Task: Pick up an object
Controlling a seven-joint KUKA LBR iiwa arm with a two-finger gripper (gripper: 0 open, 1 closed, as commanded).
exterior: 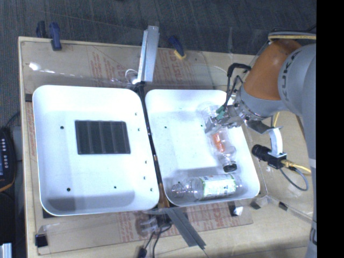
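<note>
My gripper (216, 120) hangs low over the upper right part of the right bin (177, 144). Directly below it lies a small clear bottle (222, 147) with an orange label and a black cap, its upper end under the gripper. A larger clear bottle (212, 187) with a white and green label lies on its side along the bin's near wall. A dark ridged rectangular block (102, 137) lies flat in the middle of the left bin (54, 181).
The two bins meet at a dark seam (151, 149). A grey metal bar (148, 52) stands behind them, with blue clamps (54, 34) on the bench's far edge. The arm's grey and orange body (274, 79) overhangs the right bin's right rim.
</note>
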